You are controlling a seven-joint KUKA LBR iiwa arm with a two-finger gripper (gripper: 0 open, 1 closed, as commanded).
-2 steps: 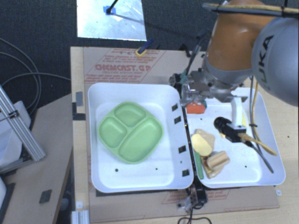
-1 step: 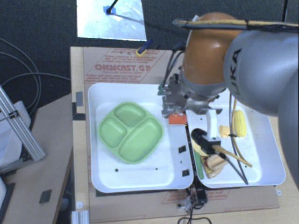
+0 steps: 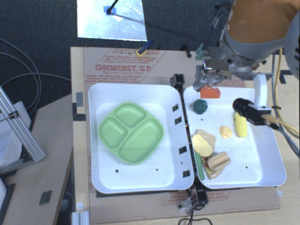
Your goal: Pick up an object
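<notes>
Just below the end effector (image 3: 205, 82), grip unclear, lies an orange block (image 3: 210, 93).

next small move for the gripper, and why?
Probably a short descent onto the orange block. The gripper sits at the right bin's back edge, right over that block, with nothing visibly held. The dark green ball lies just in front, so going straight down seems safest.
</notes>
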